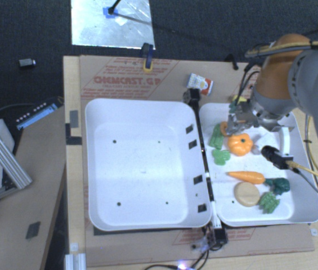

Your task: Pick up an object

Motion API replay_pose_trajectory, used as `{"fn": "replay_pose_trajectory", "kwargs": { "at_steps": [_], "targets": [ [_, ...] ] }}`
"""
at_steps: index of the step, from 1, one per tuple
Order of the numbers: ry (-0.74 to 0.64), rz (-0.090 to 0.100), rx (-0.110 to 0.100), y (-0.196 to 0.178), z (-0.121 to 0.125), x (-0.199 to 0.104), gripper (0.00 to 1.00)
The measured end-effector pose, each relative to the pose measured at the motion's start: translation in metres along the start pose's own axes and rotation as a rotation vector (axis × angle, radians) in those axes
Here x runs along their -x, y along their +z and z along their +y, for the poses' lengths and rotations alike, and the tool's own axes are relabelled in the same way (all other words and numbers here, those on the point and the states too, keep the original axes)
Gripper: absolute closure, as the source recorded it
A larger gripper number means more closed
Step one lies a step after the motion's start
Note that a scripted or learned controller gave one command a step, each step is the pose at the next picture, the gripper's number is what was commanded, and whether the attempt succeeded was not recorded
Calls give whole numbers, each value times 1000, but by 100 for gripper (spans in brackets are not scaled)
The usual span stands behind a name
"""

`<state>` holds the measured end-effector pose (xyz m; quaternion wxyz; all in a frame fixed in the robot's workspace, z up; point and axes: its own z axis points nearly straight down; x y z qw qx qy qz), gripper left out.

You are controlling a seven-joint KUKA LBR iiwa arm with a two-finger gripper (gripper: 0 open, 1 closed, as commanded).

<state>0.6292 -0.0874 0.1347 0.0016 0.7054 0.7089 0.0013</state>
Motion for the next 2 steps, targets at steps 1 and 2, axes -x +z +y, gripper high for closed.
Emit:
{"fn": "replay_pose_trajectory", "kwargs": {
  "at_steps": [1, 2],
  "targets": [
    [0, 0, -1, 0, 0, 0, 0],
    [2, -7, 20, 25, -9, 2, 0]
  ]
}}
